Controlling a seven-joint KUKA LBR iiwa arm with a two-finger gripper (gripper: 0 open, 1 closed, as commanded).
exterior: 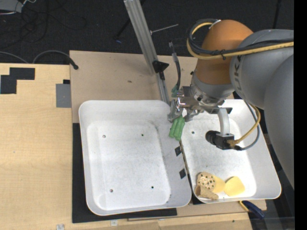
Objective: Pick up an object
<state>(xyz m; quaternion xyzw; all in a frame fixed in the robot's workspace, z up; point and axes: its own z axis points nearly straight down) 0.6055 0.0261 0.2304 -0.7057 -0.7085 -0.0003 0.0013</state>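
Left half of frame: shallow white plastic bin [91, 143], bare. Centre: small green block-like object [177, 128], hanging just below metal two-finger gripper [178, 110], above the seam between the bins; apparently pinched between the fingertips, contact partly hidden. Right: second shallow white bin [261, 176], with speckled tan cookie-shaped piece [206, 182] and pale yellow wedge [234, 186] at lower edge. Step judged: lift after grasp. Next: raising clear without slip.
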